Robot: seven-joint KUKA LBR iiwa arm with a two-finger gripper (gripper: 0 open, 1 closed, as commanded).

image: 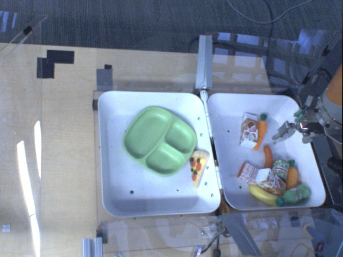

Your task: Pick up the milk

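Note:
The milk carton (249, 130), white with orange print, lies in the right bin (230, 116) near its upper middle. A toy carrot (261, 134) rests against the carton's right side. My gripper (289, 125) hovers over the right bin's right side, a short way to the right of the carton and the carrot. Its fingers stand open with nothing between them. The arm's wrist with the orange band (333, 92) comes in from the right edge.
A pile fills the right bin's lower corner: a small orange-and-white box (247, 172), sausage (267, 155), can (279, 169), banana (262, 194), green item (295, 194). The left bin (115, 143) holds a green divided plate (159, 139) and a pizza slice (198, 166).

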